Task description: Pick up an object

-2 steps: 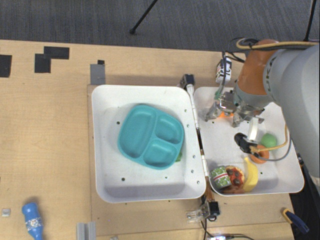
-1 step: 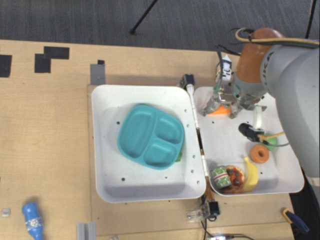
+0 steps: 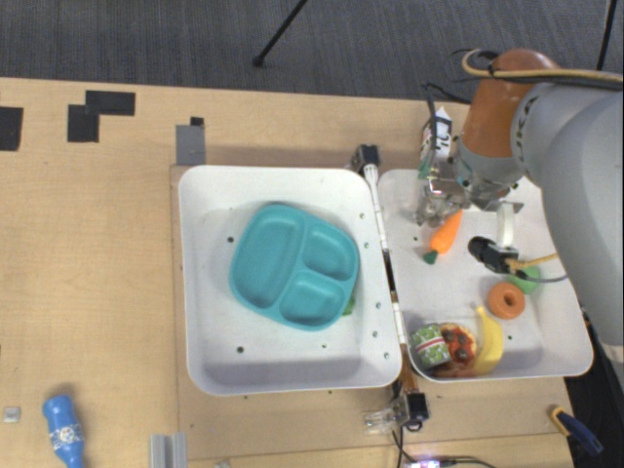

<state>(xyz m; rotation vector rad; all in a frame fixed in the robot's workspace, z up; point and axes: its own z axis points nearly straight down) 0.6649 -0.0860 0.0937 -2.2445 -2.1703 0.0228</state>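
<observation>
Two white bins sit side by side on the wooden bench [image 3: 97, 261], and all the action is over in the right bin [image 3: 458, 295]. The grey arm [image 3: 575, 154] comes in from the right, orange band [image 3: 499, 100] showing above the wrist, and the gripper [image 3: 435, 203] sits low in the far part of that bin, near its left wall. Right below it in the view lies the carrot [image 3: 446, 233] on the bin floor, tilted, orange body up toward the gripper, green tip pointing down-left. The gripper is just at the carrot's upper end; touching or barely apart, can't tell from this angle. How wide the gripper stands, can't tell either (the metalwork blurs together up there).

Round the rest of the right bin: an orange ring [image 3: 506, 300] lies flat, off to the right of the carrot's tip. A yellow banana [image 3: 492, 339] curves just below it. Against the banana, in the near left corner, sits a clump of green and red toy food [image 3: 441, 347].

Over in the left bin [image 3: 210, 364], a teal divided plate [image 3: 295, 264] lies in the middle, slightly skewed, with a bit of something green [image 3: 348, 306] peeping out from under its near right edge. Out on the bench at near left, a blue bottle-shaped thing [image 3: 61, 427] lies well apart from both bins.
</observation>
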